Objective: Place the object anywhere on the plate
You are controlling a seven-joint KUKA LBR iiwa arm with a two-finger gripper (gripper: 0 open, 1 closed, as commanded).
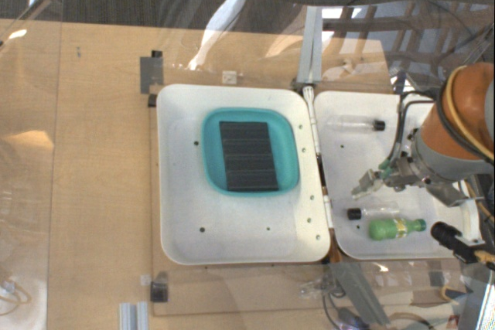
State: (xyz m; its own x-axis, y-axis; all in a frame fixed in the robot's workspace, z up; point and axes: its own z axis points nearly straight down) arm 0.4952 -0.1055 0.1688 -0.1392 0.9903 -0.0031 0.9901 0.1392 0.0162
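The fingers [370, 183] are seen spread and empty above the right bin [340, 236]. The green bottle [394, 228] lies below them; it could be rolled away from a misaligned grasp.

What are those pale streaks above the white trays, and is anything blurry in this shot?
In the camera view, the streaks look like light glare on a clear panel behind the left white bin; the square teal plate with its dark ribbed centre is sharp; the grey end effector and the small green plastic bottle look slightly soft.
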